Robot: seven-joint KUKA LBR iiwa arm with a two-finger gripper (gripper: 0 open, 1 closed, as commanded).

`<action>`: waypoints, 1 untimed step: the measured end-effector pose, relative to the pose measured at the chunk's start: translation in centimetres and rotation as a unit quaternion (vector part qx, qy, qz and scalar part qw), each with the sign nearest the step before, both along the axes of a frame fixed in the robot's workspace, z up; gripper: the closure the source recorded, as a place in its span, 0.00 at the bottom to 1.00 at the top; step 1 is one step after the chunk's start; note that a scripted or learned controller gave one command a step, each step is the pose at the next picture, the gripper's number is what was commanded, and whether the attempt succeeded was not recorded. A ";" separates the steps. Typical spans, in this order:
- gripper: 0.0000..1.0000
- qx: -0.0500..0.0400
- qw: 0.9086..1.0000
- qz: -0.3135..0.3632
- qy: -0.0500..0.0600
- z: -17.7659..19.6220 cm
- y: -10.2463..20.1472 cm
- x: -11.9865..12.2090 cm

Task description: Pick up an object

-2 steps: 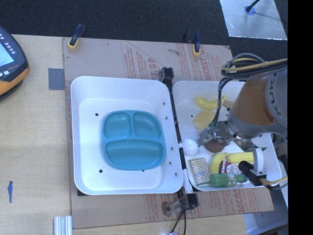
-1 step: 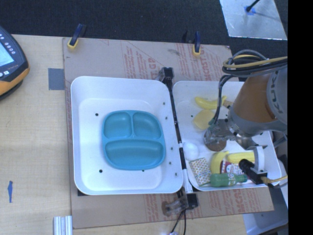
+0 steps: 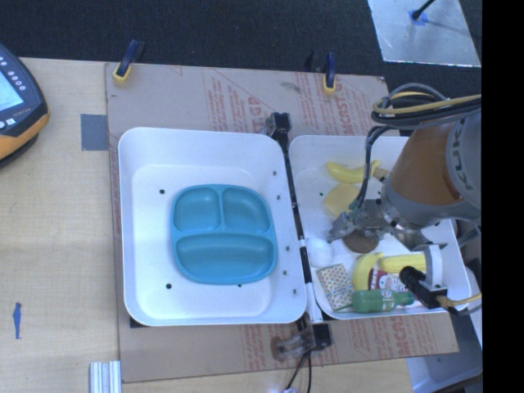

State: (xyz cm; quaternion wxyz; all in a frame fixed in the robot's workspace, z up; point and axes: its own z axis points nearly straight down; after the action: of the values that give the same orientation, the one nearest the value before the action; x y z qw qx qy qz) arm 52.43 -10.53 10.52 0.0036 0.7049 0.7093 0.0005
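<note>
My gripper (image 3: 354, 223) hangs low over the middle of the right bin (image 3: 304, 164), below the arm's orange band (image 3: 426, 169). It sits just above a brown round piece (image 3: 360, 241) and next to a yellow banana-like toy (image 3: 348, 173) and a pale yellow piece (image 3: 341, 198). Toward the bin's front lie a yellow and red item (image 3: 378, 273), a green bottle (image 3: 378, 301), a patterned packet (image 3: 336, 283) and a small white ball (image 3: 321, 252). Nothing shows as gripped.
The left bin (image 3: 139, 219) holds a blue divided plate (image 3: 223, 234). A black divider clip (image 3: 279, 124) sits between the bins at the back. An orange-edged device (image 3: 18, 97) rests on the bench at the far left. Cables (image 3: 409, 101) loop above the arm.
</note>
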 end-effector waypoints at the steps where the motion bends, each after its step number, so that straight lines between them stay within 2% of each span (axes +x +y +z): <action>1: 1.00 -0.001 1.000 0.000 0.000 1.0 -0.1 0.0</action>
State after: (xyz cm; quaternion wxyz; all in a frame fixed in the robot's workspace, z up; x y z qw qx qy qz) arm 52.44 -10.65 11.56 0.0044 0.7046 0.7096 0.0002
